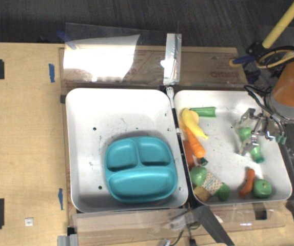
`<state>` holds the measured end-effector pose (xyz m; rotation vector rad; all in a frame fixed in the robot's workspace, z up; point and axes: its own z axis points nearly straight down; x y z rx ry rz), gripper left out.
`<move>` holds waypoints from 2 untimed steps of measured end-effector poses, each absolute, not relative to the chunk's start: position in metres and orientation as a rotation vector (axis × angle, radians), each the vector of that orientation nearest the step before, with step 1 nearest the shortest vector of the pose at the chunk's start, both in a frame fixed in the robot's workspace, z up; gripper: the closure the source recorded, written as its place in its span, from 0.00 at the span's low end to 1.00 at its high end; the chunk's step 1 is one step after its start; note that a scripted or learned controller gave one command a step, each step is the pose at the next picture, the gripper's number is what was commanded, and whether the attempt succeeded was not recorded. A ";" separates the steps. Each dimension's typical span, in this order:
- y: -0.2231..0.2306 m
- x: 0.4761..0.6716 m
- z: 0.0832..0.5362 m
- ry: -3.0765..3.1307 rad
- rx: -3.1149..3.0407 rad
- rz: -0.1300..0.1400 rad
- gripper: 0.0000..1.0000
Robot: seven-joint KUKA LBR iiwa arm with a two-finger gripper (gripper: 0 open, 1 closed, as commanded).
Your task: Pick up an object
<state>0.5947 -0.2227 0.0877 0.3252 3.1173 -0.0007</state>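
Target for this pick: judging it to be the small green piece point(245, 133), lying in the right bin point(285, 189) toward its right edge, about halfway between far and near edges. Hovering right at that piece with the gripper point(254, 129), metal parts overlapping the green, so not being able to tell whether clenched, released or grasping anything. Sitting just beside it, toward the near edge: a second green piece point(257, 154), close enough to be getting nudged or pinched along by mistake. Doing this step well probably means centring over one green piece alone, coming straight down, closing squarely across its narrow side, then lifting slowly and checking that something is actually rising with it. Keeping off the bin's right wall while descending, since room there is looking tight. Lying farther out, near the near-right corner: a red-orange piece point(247, 182) and a green ball point(262, 188), well clear. Crowding the bin's left edge: a yellow banana point(193, 123) and an orange carrot point(194, 143). Resting in the left bin point(85, 111): a teal divided plate point(139, 168).
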 end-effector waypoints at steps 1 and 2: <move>-0.222 0.640 0.087 3.107 0.406 0.000 0.00; -0.218 0.594 0.088 3.072 0.625 0.000 0.00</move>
